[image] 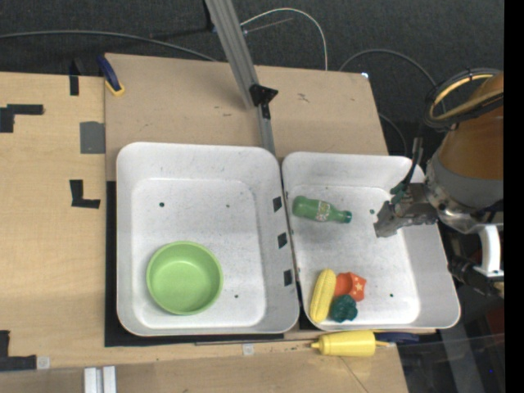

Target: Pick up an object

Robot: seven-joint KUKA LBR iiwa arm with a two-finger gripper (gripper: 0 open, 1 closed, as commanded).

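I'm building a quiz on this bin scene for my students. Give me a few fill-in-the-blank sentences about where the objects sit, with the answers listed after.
1. The green bowl sits in the ____ bin.
2. The green bottle lies on its ____ in the right bin.
3. The gripper hovers over the ____ bin.
4. The yellow corn lies right beside an orange toy and a dark ____ toy.

Answers: left; side; right; green

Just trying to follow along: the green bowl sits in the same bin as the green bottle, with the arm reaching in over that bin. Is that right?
Not quite. The green bowl sits in the left bin, while the green bottle lies in the right bin. The camera view shows this. The arm does reach in over the bin with the bottle.
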